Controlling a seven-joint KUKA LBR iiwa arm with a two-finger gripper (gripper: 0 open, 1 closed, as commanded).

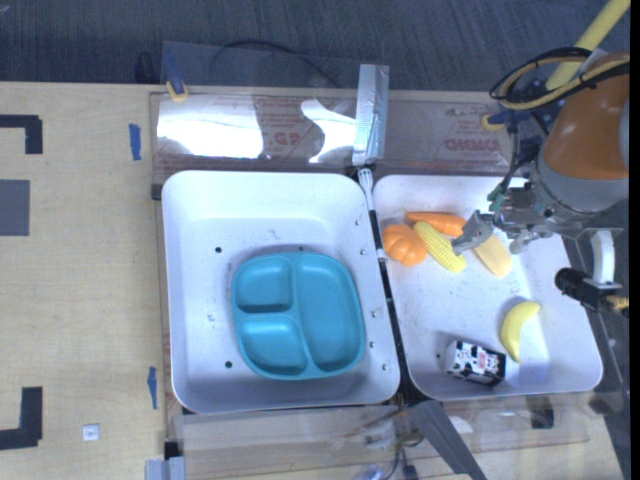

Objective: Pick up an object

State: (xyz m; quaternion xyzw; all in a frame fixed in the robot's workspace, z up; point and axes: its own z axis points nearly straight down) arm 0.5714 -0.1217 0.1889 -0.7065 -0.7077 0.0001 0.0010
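Corn cob [438,245] lies in the right bin [570,368] at its far-left part, touching an orange pepper [402,245] and a carrot [436,222]. The tool [495,230] hovers just right of it, above a pale yellow block [492,257]; whether it is spread I cannot tell. The grey arm [585,138] is cut off at the right edge.

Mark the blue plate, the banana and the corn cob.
blue plate [297,314]: camera view, on the ridge between its compartments, left bin.
banana [516,326]: camera view, middle of its curved yellow body, right bin.
corn cob [439,246]: camera view, middle of its length, beside the orange pepper.
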